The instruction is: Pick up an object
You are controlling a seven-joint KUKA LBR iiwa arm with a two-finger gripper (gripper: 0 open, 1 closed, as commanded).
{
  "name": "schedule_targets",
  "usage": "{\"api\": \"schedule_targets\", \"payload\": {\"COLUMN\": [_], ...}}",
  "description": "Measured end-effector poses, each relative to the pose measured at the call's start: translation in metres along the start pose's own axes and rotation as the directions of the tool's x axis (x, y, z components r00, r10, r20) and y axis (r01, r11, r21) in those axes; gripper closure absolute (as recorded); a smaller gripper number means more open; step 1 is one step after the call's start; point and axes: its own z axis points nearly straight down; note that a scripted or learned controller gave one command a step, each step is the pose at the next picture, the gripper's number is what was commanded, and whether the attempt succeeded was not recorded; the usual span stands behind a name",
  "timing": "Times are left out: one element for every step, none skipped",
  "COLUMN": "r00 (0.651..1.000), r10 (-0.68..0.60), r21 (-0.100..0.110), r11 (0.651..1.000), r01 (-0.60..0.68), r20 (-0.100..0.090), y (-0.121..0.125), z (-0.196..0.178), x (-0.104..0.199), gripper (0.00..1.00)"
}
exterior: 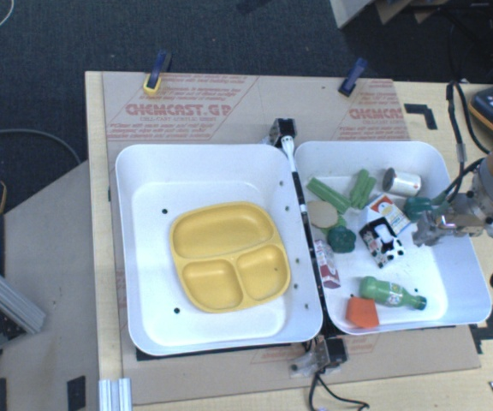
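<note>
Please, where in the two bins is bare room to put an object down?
Left bin: bare floor all around the yellow tray. Right bin: a bare strip between the green bottle and the right wall. Its upper middle is crowded, near the gripper.

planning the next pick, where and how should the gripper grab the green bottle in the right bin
Probably across the middle of the green bottle, coming straight down. It lies flat on the right bin floor, neck toward the view's right, with bare floor on both long sides; the orange block crowds its base.
</note>
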Motion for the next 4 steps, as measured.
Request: {"api": "schedule_targets", "payload": {"r00": [1.000,1.000,1.000,1.000], "r10": [0.000,-0.005,-0.004,-0.005], "r21": [0.005,0.004,0.009,0.005], "r11": [1.000,1.000,1.000,1.000], "r01": [0.000,0.005,0.004,0.005], "r20": [-0.001,-0.003,-0.005,-0.004], "y": [0.001,0.015,0.024,0.038], "z": [-0.003,-0.010,-0.002,-0.012], "x": [0.000,0.045,0.089,0.145], "gripper": [1.00,1.00,1.00,1.00]}}
